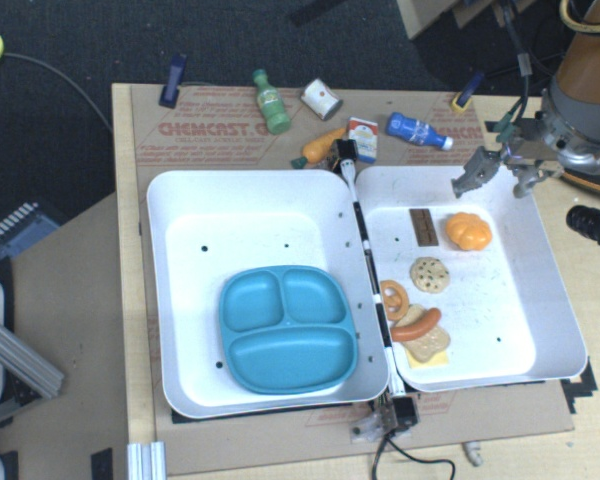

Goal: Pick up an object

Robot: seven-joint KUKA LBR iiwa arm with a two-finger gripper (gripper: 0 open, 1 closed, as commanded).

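The right bin (520,308) holds an orange fruit-like toy (469,231), a brown chocolate bar (423,226), a chocolate-chip cookie (430,274), a pretzel (392,296), a sausage (417,325) and a sandwich slice (427,348). My gripper (500,174) hangs over the bin's far right corner, just above and right of the orange toy. Its two fingers are spread apart with nothing between them.
A blue divided plate (286,328) lies in the left bin (180,218). Behind the bins on the cardboard lie a green bottle (272,102), a blue bottle (418,131), a white can (321,98), a small carton (362,138), a carrot (320,148) and a blue marker (172,80).
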